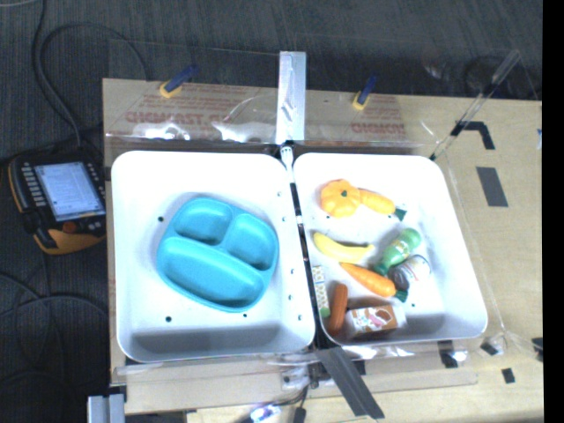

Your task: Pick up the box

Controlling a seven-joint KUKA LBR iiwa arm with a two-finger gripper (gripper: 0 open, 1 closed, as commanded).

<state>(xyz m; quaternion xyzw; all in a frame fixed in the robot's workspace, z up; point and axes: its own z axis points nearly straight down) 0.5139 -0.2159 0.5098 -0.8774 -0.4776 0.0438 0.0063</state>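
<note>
- Lying at the 6 o'clock edge of the right bin (451, 227), the box (372, 319) has a carrot (368, 278) just beside it at 12 o'clock.
- A blue tray (218, 252) sits in the left bin (134, 236).

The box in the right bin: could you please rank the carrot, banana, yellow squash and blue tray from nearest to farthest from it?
1. Carrot, just beside the box in the right bin.
2. Banana, mid-bin, on its left side.
3. Yellow squash, that bin's far end.
4. Blue tray, in the left bin.
</note>
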